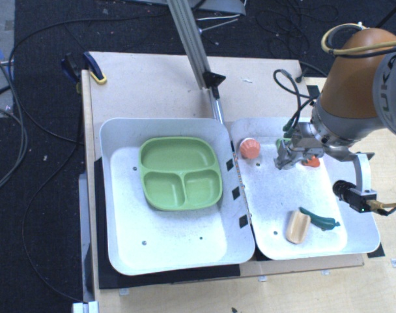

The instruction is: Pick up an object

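Observation:
In the right bin (315, 240) lie an orange-red ball (250, 149) near the far left corner, a tan wooden cylinder (297, 227) near the front, and a teal curved piece (320, 220) just right of it. My gripper (288, 159) hangs over the bin's far middle, to the right of the ball and apart from it. A small red-orange thing (311, 162) shows just right of the gripper, partly hidden by the wrist; I cannot tell what it is.
The left bin (120, 240) holds a green divided plate (182, 173). A slanted metal pole (191, 38) comes down to the far edge between the bins. Cables hang off the arm on the right, and a black fitting (354, 196) juts over the right bin's edge.

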Controlling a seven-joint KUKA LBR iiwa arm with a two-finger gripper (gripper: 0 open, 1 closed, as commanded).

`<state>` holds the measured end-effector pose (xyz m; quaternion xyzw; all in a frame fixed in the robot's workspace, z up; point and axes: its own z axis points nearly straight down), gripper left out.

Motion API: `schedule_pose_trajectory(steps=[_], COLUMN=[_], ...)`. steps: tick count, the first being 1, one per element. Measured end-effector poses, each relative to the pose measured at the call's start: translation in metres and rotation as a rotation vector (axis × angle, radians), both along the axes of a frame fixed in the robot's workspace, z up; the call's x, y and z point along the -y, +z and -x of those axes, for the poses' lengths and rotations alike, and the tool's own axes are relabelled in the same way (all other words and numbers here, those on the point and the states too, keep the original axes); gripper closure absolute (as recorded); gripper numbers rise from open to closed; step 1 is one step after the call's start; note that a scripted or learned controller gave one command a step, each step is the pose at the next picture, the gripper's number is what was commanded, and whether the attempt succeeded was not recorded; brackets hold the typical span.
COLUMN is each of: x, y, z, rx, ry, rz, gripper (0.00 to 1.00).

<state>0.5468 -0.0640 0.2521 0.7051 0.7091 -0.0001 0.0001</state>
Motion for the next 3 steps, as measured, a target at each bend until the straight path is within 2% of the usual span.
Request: schedule_pose_trajectory(steps=[1,2,3], x=[-0.051,-0.099,-0.149], y=[-0.015,-0.008,-0.022], z=[-0.020,-0.033,-0.049], rx=[0.000,0.002,0.001], ry=[0.001,0.001,0.001], rz=[-0.001,-0.002,0.000], gripper=[1.00,1.00,1.00])
